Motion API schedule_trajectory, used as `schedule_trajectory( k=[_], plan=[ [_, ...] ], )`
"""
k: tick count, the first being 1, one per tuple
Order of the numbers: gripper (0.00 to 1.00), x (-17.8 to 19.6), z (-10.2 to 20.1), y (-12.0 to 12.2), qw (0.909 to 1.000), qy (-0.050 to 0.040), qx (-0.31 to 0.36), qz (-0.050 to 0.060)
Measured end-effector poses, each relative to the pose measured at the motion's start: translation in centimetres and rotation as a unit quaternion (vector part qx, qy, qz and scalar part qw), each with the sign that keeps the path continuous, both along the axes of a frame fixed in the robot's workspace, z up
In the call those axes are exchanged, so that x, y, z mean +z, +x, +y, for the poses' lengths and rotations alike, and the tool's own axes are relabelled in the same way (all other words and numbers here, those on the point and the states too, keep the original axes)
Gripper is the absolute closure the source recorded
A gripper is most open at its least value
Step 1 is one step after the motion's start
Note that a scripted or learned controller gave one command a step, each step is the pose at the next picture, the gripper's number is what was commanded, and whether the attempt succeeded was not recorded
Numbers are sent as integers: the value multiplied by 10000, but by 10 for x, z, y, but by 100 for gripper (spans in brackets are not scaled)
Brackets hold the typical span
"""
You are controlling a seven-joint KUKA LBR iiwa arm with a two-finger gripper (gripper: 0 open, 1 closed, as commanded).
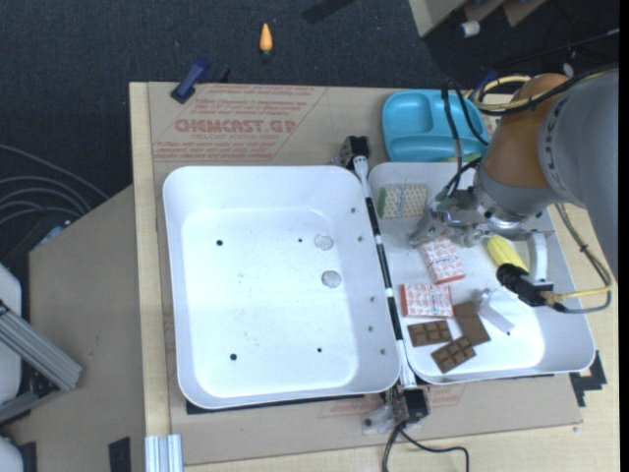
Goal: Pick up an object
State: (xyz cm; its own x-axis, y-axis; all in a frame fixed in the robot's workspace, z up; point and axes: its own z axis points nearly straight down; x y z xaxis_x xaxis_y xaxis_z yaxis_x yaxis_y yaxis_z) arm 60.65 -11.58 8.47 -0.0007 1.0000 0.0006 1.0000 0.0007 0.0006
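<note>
Tabletop (256,116): pale board with red print, on a dark carpet floor (79,47). On the floor there's an orange bit (265,37), grey cables (39,205) on the left and a metal rail (39,347) lower left. A blue piece (190,80) sits at the board's far left corner.

Left bin (197,195): two small clear discs (323,243) near its right wall.

Right bin (565,332) holds the items. A blue tray (418,121) sits just behind it.

The arm (550,146) comes in from the right. The hand (447,219) is low over the back half of the right bin. Can't tell if it's wide or narrow, or gripping anything.

- Red packet (442,260): flat, just in front of the hand. Long axis runs roughly far-to-near, far end tilted slightly left.
- Second packet (426,301): flat by the bin's left wall, nearer the front. Long axis runs across the bin.
- Dotted packet (403,201): flat in the back left corner, left of the hand.
- Yellow piece (503,252): right of the red packet. Long axis diagonal, far end pointing left.
- Brown bars (429,334): three, clustered at the front left. One lies across the bin, the other two are skewed.
- White piece (496,315): just right of the bars.
</note>
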Motion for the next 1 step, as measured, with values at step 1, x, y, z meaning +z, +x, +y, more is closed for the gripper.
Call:
schedule_trajectory(
  k=[1],
  plan=[
    [100,10,0,0,10000,-5,5,-5]
  ],
)
